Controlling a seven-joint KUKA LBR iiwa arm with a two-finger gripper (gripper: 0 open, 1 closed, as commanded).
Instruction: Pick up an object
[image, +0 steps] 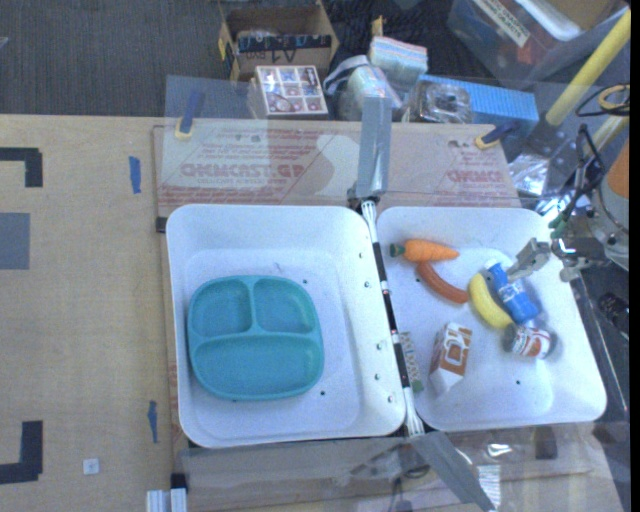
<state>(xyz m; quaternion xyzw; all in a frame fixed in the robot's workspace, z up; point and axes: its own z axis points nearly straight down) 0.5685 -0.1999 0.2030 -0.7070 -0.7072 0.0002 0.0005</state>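
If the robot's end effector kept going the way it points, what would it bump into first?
Probably the blue object beside the banana; the end effector points down-left right at it, though its height above the bin is unclear.

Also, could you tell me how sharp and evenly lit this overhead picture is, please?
Camera view: soft throughout, so the print on the small carton is unreadable; lighting is flat and even, with faint shadows under the teal plate; the white bins look bright but not blown out; the gripper is slightly blurred.

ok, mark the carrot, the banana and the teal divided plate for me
carrot (432, 250), camera view, middle of its orange body.
banana (487, 303), camera view, middle of the yellow curve.
teal divided plate (255, 384), camera view, bare lower compartment near the rim.
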